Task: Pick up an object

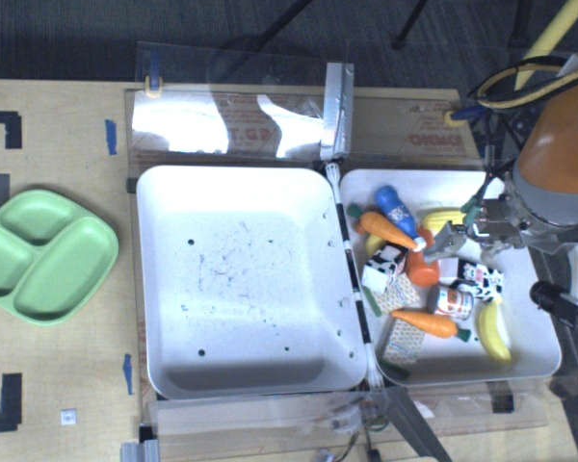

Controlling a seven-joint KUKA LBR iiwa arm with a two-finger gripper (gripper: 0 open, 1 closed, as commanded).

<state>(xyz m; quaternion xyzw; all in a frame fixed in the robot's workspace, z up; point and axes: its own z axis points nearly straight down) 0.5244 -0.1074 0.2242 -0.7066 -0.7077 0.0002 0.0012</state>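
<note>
From above, the right bin [539, 354] held a heap of toys; the left bin [241, 277] sat beside it, and a green tray [43, 253] lay well apart on the bench at far left; a carrot [390, 228] lay with its long axis slanting from upper left to lower right, beside a blue bottle [389, 201]; a second carrot [426, 322] lay nearly level, its tip toward the left; a banana [494, 331] ran up and down near the bin's right wall; the gripper [450, 242] hung over the heap's middle, just right of the first carrot's lower end; whether it was open or closed could not be told, nor whether it touched anything.
</note>
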